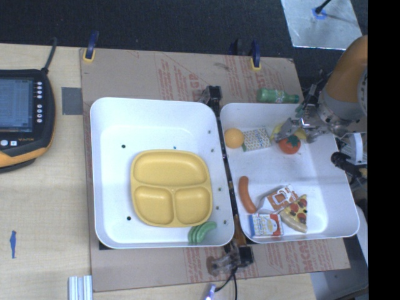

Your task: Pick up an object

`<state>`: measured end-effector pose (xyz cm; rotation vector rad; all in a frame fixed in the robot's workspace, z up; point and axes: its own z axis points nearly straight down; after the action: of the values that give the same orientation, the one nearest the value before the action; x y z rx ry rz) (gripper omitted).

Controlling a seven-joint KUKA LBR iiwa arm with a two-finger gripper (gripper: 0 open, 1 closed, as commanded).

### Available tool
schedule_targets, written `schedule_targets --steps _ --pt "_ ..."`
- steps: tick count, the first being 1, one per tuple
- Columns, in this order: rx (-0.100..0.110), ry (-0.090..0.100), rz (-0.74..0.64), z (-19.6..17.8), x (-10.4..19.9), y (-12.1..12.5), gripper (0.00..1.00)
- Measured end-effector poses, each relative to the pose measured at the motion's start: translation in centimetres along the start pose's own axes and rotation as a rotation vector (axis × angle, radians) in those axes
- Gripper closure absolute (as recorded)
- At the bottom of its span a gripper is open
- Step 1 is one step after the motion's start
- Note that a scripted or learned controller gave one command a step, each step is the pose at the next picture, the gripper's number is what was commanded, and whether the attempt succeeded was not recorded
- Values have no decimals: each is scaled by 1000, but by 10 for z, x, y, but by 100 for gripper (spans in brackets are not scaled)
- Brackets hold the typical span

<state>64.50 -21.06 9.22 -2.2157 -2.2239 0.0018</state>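
Note:
My gripper (297,127) hangs over the back right part of the right bin (325,167), at the end of the grey arm with its orange band (350,61). A red tomato (289,145) lies just below and in front of it, touching or nearly touching. A small yellow piece (277,130) shows right beside the gripper's left side. Further left in the same bin sit an orange ball (234,138) and a small patterned packet (255,139). Toward the front lie a red sausage (247,194), a pizza slice (295,212) and a small carton (265,224).
The left bin (112,167) holds a yellow divided tray (170,187) and a green pea pod (202,232) at its front right. A green bottle (277,95) lies on the cardboard behind the right bin. A teach pendant (22,117) rests at the far left.

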Motion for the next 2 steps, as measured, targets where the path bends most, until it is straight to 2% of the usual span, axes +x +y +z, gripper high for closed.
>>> schedule_targets --steps 1,2 --pt "-1 -1 1 -54 -1 -60 0" --pt "1 -1 0 -15 19 -2 0"
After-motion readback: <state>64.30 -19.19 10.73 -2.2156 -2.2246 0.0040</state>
